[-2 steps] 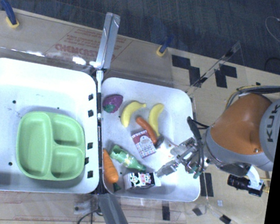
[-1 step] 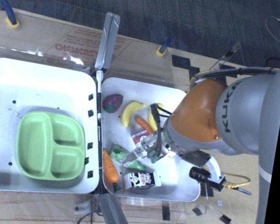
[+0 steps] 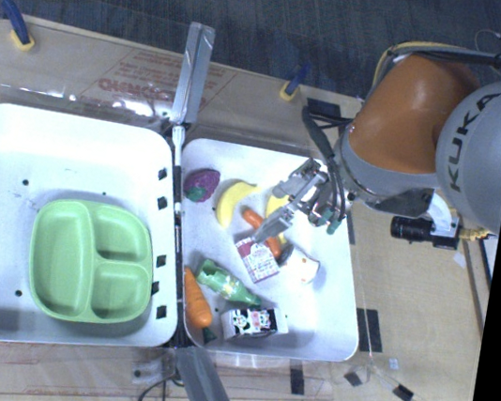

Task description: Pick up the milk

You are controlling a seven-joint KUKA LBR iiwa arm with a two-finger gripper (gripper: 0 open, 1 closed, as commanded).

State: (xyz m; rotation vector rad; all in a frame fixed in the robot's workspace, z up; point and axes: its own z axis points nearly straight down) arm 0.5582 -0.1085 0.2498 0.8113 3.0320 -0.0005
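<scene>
Small black-and-white cow-print milk carton (image 3: 251,322): lay on side at near edge of right white bin (image 3: 341,296), beside orange carrot (image 3: 198,299). Judged light, stiff, smooth; grip across narrow flat sides. Two-finger gripper (image 3: 285,212): fingers apart, nothing held, well away.

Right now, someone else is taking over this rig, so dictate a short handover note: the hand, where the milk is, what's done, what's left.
Hand: over the right bin, low above the yellow banana and small red carton; nothing seen between its fingers.
Milk: lying on its side at the right bin's near edge, beside the orange carrot and green bottle.
Left bin holds the green divided plate.
Done: nothing picked.
Left: move to the milk, grasp it, lift.
</scene>
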